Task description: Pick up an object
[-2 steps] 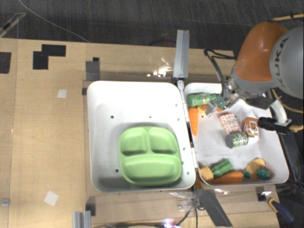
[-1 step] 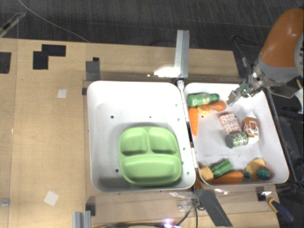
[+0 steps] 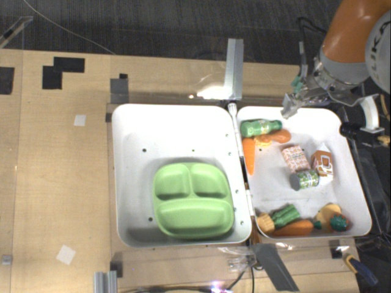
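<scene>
Camera view: gripper [image 3: 292,105] is seen above the right bin's far rim; green bottle [image 3: 260,127] lies just near-left, long axis left-right; finger state cannot be told.

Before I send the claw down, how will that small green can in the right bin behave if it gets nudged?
The small green can lies on its side on the right bin floor, so it will probably roll rather than slide. Its rounded wall looks smooth, so fingers may slip. The boxes beside it might stop a short roll.
</scene>
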`<state>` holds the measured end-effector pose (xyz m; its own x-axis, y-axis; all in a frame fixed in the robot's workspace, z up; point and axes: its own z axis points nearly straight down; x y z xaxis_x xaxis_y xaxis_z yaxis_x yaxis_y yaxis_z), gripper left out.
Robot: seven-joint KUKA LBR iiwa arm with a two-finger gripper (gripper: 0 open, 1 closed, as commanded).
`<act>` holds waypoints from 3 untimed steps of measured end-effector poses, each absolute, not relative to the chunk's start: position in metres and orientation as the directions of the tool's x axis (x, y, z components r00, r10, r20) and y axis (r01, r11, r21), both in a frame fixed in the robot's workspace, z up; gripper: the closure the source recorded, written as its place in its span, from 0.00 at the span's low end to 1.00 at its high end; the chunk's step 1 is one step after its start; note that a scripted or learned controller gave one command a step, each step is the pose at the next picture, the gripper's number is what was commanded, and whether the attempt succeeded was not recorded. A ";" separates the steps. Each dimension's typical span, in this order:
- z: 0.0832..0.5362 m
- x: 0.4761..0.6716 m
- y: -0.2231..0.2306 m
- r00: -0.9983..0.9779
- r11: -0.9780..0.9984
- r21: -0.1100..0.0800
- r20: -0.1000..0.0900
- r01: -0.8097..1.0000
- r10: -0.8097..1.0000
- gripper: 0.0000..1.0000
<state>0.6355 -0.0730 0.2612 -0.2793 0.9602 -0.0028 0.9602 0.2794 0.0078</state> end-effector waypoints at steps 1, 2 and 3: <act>0.253 0.567 -0.119 0.043 -0.043 0.003 -0.001 0.999 0.999 1.00; 0.222 0.490 -0.018 -0.006 0.006 0.000 0.003 1.000 1.000 1.00; 0.185 0.558 -0.056 -0.248 0.248 0.004 -0.002 0.969 0.969 1.00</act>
<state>0.5584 -0.0559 0.1847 -0.2476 0.9689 -0.0019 0.9689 0.2476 0.0037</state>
